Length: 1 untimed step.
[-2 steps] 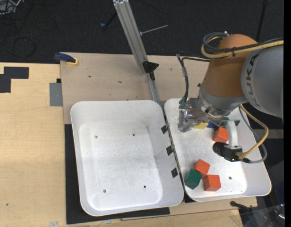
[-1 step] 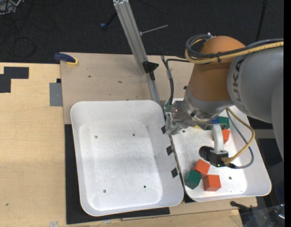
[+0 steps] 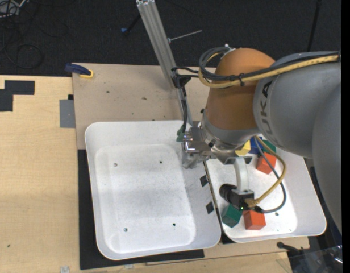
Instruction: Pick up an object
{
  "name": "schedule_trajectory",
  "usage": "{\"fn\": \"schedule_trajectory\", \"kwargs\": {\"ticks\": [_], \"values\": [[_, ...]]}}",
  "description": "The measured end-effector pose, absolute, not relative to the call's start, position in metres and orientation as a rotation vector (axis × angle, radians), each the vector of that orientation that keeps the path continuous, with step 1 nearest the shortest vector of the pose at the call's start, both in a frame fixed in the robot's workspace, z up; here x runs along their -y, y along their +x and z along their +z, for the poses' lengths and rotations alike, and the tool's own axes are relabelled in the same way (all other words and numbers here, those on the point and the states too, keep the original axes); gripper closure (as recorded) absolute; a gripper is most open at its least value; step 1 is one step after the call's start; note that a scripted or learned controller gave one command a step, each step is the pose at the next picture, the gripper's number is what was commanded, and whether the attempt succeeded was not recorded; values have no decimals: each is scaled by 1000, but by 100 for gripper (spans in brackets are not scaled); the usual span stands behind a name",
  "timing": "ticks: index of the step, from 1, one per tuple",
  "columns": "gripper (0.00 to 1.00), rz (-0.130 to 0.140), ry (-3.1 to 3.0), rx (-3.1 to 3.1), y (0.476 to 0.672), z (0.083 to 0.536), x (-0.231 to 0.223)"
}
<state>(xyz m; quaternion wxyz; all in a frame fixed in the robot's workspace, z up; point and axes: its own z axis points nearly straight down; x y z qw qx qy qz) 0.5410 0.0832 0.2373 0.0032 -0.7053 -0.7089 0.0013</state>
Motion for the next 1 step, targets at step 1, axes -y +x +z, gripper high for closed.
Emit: {"fn": "schedule_trajectory", "kwargs": {"ticks": [1], "values": [[0,5,-2221,2216,542,237,-80]]}}
